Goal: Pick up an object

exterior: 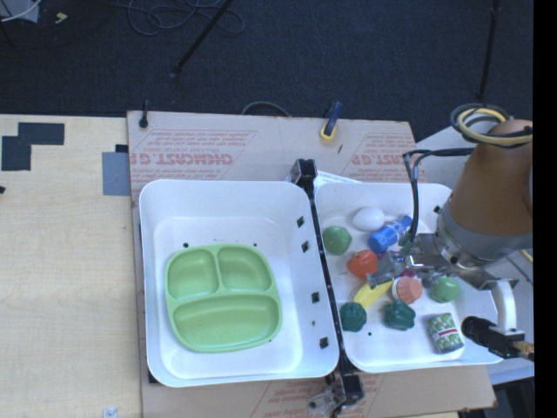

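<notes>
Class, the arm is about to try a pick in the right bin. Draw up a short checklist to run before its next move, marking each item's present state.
1. Gripper over right white bin: ok.
2. Target singled out: cannot tell; red ball, yellow piece and blue bottle crowd together.
3. Anything between the fingers: cannot tell.
4. Space around target: not ok.
5. Green divided plate lies in left white bin, apart from the arm: ok.

Grey arm (pixel 481 233) with broad orange band (pixel 496 181) — black cable looped alongside — metallic hand (pixel 409 264).
</notes>
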`<state>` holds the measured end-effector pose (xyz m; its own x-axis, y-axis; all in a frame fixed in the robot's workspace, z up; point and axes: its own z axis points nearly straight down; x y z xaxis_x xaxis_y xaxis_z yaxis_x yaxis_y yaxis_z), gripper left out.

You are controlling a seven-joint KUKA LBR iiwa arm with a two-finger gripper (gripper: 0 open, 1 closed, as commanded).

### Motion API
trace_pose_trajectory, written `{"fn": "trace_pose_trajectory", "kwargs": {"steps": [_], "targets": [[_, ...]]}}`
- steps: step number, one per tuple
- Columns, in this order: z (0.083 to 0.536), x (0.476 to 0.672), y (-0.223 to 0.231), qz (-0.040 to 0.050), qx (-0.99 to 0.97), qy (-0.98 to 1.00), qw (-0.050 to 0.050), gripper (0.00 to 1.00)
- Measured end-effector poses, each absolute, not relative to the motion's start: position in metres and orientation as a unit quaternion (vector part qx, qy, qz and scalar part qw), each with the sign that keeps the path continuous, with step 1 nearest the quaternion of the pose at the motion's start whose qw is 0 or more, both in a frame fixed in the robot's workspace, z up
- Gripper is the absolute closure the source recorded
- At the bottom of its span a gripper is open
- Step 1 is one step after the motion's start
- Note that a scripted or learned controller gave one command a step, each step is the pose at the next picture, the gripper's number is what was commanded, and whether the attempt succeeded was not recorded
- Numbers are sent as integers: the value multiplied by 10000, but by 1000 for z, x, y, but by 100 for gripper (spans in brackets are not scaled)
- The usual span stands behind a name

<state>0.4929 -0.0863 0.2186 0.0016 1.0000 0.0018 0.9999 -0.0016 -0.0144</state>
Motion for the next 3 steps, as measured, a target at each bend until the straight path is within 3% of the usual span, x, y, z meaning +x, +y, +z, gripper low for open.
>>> {"fn": "trace_pose_trajectory", "kwargs": {"steps": [1,3], "targets": [[224,495,-87,6,-7071,-7071,7,0],[120,508,-79,19,-7071,-7071,32,0]]}}
